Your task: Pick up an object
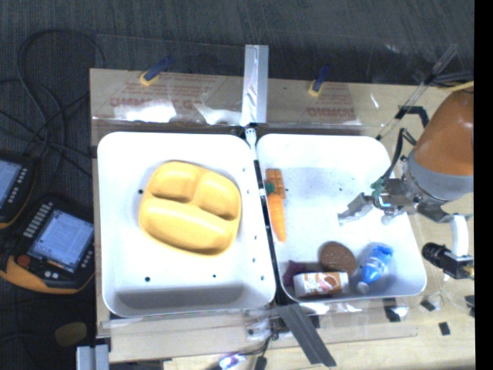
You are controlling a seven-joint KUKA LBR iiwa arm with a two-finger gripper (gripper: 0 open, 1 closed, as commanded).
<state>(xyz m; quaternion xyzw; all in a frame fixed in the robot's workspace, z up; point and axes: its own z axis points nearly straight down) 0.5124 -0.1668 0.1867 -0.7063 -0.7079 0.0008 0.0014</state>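
Gripper (356, 210) over right bin (323, 149), apparently holding nothing.

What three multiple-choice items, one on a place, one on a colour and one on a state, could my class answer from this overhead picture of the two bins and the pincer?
1. Where does the yellow loaf-shaped object lie?
A. left bin
B. right bin
C. on the bench

2. What colour is the carrot by the divider?
A. blue
B. orange
C. brown

3. How does the blue bottle rest?
A. upright
B. on its side
C. in the pincer

Key: 1 A, it sits inside the left bin. 2 B, it is orange. 3 B, it lies in the right bin, apart from the pincer.
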